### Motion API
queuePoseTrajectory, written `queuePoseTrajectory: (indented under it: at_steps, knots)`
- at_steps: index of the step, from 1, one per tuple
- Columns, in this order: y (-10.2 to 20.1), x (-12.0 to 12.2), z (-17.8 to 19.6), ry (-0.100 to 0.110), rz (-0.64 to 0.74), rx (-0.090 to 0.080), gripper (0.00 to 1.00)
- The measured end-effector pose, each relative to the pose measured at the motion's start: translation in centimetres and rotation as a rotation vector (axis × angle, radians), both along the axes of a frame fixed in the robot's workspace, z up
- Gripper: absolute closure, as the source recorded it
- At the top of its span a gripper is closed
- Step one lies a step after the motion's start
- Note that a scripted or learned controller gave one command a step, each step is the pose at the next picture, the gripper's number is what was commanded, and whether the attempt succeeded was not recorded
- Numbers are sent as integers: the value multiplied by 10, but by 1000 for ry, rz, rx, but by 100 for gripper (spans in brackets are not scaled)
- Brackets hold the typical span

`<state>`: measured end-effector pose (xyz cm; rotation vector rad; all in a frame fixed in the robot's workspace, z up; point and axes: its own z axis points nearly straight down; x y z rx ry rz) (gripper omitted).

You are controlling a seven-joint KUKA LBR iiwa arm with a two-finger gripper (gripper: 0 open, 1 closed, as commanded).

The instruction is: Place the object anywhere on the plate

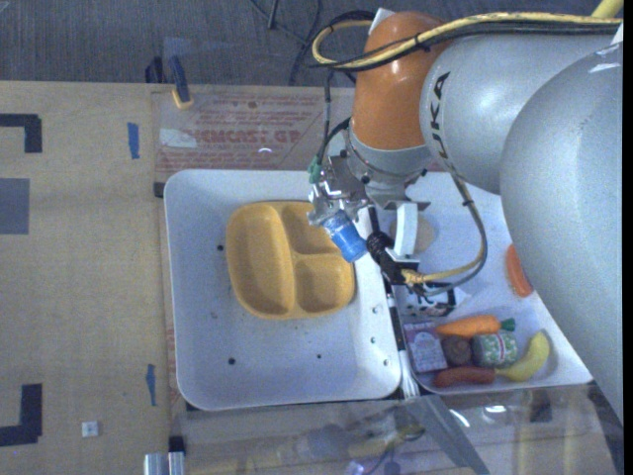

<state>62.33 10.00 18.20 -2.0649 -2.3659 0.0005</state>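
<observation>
A yellow divided plate (287, 258) lies in the left white bin (198, 295). My gripper (336, 221) hangs over the plate's right edge, under the orange band of the arm. A small blue and white object (345, 237) sits between its fingers, just above the plate's right rim.
The right bin (554, 364) holds a carrot (470, 326), a banana (532, 358), a small dark box (427, 349), a sausage-like piece (465, 375) and an orange item (518, 270) at its right side. The arm's bulk covers much of the right bin. Cables trail beside the wrist.
</observation>
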Motion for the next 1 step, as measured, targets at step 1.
queuePoseTrajectory:
  at_steps: [1]
  knots:
    - [-1, 0, 0, 0, -1, 0, 0]
